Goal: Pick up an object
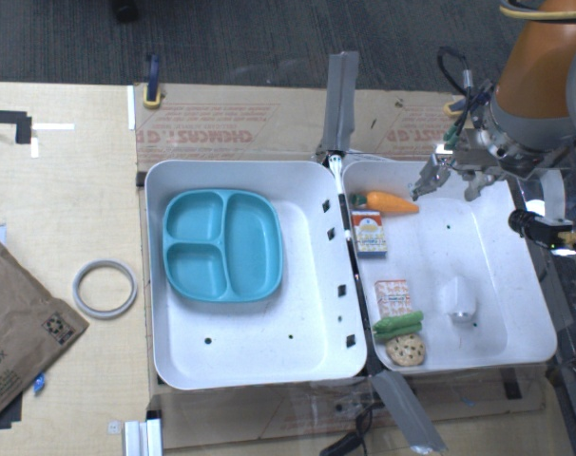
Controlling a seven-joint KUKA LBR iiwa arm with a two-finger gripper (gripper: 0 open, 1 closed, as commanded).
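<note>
Orange carrot (393,202), tapered, green-tipped, lying in right bin (516,345), hand (451,184) spread apart above, grasping nothing

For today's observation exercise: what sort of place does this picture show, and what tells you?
Probably a robotics lab test bench: a robot arm over two white bins, toy food like a carrot, and cardboard taped to the bench.

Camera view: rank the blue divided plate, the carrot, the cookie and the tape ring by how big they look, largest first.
1. Blue divided plate, by far the largest.
2. Tape ring on the bench.
3. Carrot, long but thin.
4. Cookie, smallest.
Ring versus carrot is close; the ring covers more area.
</note>
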